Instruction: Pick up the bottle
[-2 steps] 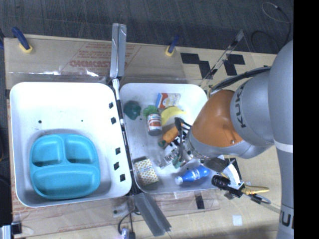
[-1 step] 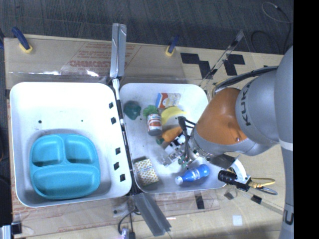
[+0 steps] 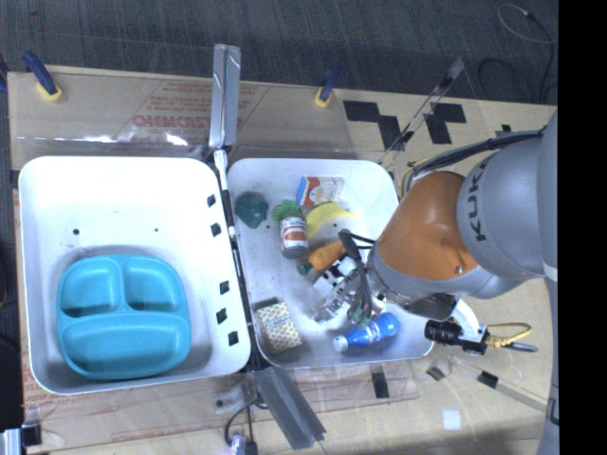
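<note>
Hand low in right bin, finger spread not discernible, blue bottle lying just beside it near front wall, orange item, can crowding behind.

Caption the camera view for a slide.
KUKA arm's claw hovers over the cluttered right bin near the blue bottle; blue tray in left bin.

There are two white bins, one blue tray, one blue bottle, one can and one carrot.
</note>
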### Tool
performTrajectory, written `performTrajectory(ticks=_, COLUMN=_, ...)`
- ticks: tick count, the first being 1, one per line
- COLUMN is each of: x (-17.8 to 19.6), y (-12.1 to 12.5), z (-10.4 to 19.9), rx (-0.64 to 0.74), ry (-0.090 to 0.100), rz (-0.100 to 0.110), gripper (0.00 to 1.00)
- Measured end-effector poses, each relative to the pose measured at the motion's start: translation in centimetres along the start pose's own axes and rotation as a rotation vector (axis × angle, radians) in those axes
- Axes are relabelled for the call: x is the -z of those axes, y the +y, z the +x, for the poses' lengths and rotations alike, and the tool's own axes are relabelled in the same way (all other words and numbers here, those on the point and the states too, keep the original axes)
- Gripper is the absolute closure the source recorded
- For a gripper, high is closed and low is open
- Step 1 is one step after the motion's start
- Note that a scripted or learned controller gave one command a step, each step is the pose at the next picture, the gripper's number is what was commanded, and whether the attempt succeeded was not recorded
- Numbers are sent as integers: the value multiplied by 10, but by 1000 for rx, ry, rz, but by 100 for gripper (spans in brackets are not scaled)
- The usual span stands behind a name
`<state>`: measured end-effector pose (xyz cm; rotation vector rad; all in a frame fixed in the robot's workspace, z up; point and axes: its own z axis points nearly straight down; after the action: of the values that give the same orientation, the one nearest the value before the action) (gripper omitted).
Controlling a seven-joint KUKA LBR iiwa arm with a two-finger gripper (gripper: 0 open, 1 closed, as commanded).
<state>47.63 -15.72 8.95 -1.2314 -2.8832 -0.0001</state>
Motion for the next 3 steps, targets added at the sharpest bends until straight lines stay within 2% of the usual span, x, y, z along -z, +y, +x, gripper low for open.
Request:
performTrajectory(ticks=1, x=79, y=-17, z=-19, rx=-261, ry=-5, rz=-2, gripper=100)
performTrajectory(ticks=2, x=112, y=-34, z=-36, rx=1, ry=-5, rz=-1, gripper=100)
performTrajectory(ticks=3, x=112, y=-34, z=-36, rx=1, ry=-5, rz=-1, gripper=0)
